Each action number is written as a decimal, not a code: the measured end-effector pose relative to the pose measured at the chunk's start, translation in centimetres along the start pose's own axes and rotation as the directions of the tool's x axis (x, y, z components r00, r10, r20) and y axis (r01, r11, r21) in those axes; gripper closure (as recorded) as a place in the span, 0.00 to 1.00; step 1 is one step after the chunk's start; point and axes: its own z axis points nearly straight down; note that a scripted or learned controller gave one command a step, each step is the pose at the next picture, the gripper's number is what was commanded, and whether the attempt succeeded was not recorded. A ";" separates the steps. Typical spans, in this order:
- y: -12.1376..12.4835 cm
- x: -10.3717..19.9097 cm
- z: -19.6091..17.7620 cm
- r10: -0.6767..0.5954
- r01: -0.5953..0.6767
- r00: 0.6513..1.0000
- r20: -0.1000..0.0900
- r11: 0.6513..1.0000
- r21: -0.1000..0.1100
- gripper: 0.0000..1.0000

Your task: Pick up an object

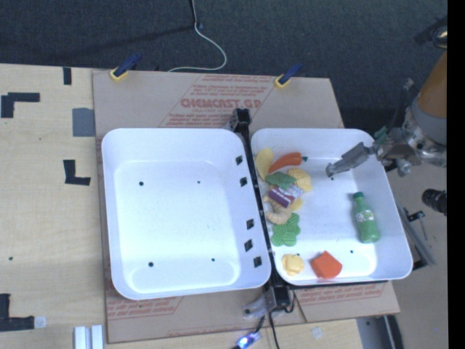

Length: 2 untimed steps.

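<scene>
The arm reaches in from the frame's right, cut off there; gripper over the right bin; its grasp unreadable.

A robotics lab test cell: two white bins sit clamped side by side on a cardboard sheet over a wooden surface marked with black tape, a cable trailing across dark carpet, the grey arm alongside.

Even bright overhead light; mild glare on white bins; soft shadows; slightly blurry throughout.
</scene>
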 end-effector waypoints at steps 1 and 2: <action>0.1 -1.1 16.9 -0.008 0.008 1.000 -0.013 1.000 0.004 0.00; 4.8 5.1 16.4 -0.008 0.008 1.000 -0.003 1.000 -0.003 0.00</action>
